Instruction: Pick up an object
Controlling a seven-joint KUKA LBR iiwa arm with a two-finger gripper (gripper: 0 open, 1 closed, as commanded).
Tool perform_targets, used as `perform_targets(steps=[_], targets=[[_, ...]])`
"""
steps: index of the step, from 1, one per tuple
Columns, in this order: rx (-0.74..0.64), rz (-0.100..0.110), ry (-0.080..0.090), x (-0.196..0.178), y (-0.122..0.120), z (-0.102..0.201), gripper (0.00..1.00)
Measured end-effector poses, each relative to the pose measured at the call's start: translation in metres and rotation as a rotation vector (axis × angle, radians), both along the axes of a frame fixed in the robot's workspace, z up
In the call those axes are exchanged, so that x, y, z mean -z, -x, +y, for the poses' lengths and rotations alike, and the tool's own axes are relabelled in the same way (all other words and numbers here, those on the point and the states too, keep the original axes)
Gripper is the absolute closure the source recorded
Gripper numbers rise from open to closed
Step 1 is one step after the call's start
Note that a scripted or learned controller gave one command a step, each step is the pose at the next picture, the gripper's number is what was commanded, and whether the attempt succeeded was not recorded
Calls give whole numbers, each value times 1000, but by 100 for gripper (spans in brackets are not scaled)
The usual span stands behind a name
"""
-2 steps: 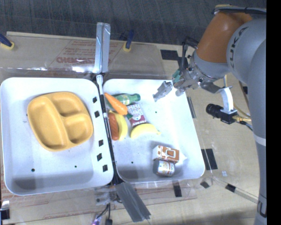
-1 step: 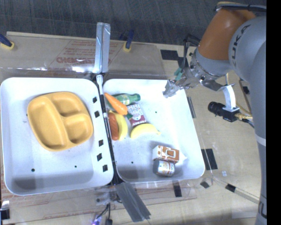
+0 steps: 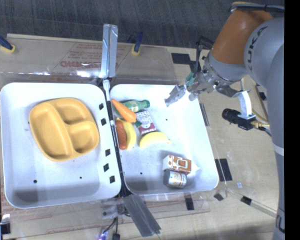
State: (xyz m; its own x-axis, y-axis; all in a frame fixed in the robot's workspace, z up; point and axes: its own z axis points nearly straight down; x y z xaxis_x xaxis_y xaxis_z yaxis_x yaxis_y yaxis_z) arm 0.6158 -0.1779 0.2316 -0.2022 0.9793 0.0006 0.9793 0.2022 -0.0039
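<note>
- You are looking down on a desk (image 3: 225, 134) carrying 2 shallow white bins side by side.
- The left bin (image 3: 20, 184) is holding 1 thing: a yellow divided tray (image 3: 64, 129) with 3 compartments, lying flat toward the bin's upper half.
- A grey divider strip (image 3: 109, 51) is standing up at the far edge where the 2 bins are meeting.
- The right bin (image 3: 190, 129) is holding the task's things, most of them crowding its left side.
- An orange carrot (image 3: 123, 110) is lying at a slant near the upper left corner, with a green bottle (image 3: 136, 104) just beside it.
- Below them, a red and yellow item (image 3: 124, 134) is lying against the left wall; you cannot tell what it is.
- A small packet with a dark red label (image 3: 145, 123) is sitting between the carrot and a yellow banana (image 3: 154, 139), touching the banana.
- Near the front wall, an orange and white carton (image 3: 178, 163) is resting against a small can (image 3: 176, 179) lying on its side.
- The tool (image 3: 176, 96) is hovering over the upper right part of the right bin, well apart from the things, with nothing between its fingers; you cannot tell how its fingers are set.
- The grey arm (image 3: 267, 49) with its orange band (image 3: 235, 36) is reaching in from the right.
</note>
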Motion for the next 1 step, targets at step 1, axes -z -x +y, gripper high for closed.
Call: perform_targets(steps=[1], targets=[[-94,-1,0,45,10,63,0]])
